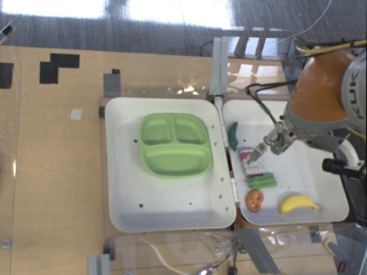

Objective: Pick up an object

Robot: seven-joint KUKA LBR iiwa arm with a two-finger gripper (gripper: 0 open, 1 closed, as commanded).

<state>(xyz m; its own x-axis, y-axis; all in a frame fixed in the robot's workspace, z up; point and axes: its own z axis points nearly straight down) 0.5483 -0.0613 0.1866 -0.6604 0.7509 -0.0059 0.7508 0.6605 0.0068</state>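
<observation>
Two white bins sit side by side on the surface; the right bin (330,213) holds the objects. The claw (257,152) hangs over a small pink packet (251,164), which lies just below it, long axis running roughly up-down in the picture. How wide the claw stands I cannot tell. No readable writing.

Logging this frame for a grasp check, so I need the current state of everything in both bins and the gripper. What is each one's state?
green divided plate: flat in left bin, compartments bare
dark green item: lying by right bin's left wall
pink packet: lying flat under gripper
green toy: lying free
orange toy: lying free
banana: on its side, untouched
gripper: low over pink packet, grip unclear
</observation>
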